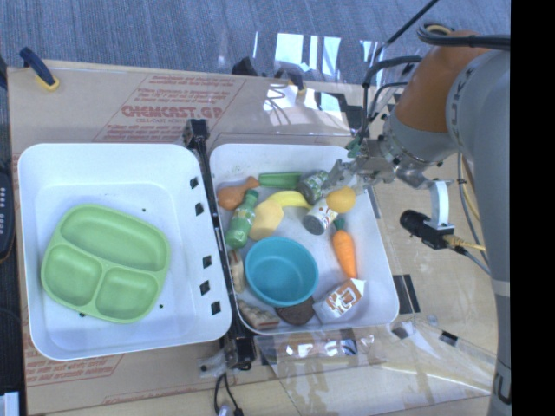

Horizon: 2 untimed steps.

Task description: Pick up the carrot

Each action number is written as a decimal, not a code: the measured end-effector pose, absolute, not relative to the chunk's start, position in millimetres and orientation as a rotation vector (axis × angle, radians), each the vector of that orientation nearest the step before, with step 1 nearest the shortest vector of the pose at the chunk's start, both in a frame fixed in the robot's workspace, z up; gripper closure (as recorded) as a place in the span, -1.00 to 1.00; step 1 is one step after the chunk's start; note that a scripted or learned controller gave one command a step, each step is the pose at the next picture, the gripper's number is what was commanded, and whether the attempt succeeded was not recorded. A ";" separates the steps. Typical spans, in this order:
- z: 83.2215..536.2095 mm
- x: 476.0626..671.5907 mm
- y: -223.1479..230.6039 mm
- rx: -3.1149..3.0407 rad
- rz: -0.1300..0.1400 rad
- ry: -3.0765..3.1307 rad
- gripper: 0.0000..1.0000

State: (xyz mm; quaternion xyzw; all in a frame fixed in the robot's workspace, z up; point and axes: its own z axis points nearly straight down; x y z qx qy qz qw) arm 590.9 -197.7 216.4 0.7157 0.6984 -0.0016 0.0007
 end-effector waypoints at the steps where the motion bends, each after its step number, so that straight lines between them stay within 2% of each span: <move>1: 213.8 589.8 -196.9 2.251 -0.008 2.196 -1.00; 2: 90.9 551.5 -202.5 1.887 -0.004 2.519 -1.00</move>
